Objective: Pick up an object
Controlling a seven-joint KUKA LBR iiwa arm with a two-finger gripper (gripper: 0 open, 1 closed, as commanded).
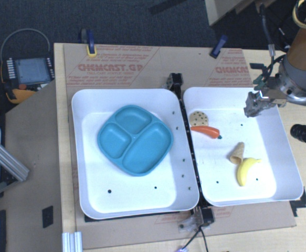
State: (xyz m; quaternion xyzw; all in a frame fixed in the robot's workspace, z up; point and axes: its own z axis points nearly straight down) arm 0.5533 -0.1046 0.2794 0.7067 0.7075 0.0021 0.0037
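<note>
The right bin (278,156) holds a round cookie (198,118), an orange carrot (206,132), a tan cone-shaped piece (238,152) and a yellow banana (246,170). My gripper (253,107) hangs over the upper right part of that bin, above and to the right of these items. Nothing shows between its fingers. A blue divided plate (135,139) lies in the left bin (84,156).
The arm's grey wrist (294,77) reaches in from the right over the bin's far corner. A black divider (187,140) runs between the two bins. Clamps (92,45) sit at the bench's far edge. A handheld controller (31,71) lies at the upper left.
</note>
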